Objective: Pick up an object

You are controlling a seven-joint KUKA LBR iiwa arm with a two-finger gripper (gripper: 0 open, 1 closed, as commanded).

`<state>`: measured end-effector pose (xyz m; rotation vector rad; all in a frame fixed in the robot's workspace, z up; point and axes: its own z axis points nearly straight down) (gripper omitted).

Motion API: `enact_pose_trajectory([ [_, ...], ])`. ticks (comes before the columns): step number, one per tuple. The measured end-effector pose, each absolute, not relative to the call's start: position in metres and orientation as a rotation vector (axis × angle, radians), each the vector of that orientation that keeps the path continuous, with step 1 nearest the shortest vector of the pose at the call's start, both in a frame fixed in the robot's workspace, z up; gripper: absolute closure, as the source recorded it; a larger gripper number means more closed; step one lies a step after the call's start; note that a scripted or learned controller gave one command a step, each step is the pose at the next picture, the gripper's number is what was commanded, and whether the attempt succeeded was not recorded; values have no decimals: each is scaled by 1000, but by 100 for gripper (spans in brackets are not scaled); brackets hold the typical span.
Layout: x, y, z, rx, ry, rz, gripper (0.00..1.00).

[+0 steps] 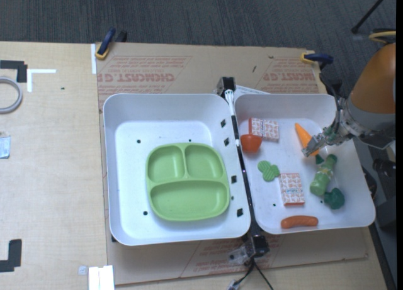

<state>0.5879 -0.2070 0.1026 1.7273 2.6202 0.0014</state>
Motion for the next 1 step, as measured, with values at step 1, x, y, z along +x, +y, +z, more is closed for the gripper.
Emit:
enact_pose_trajectory([
  [1, 630, -140, 208, 1652, 2670, 0, 100],
])
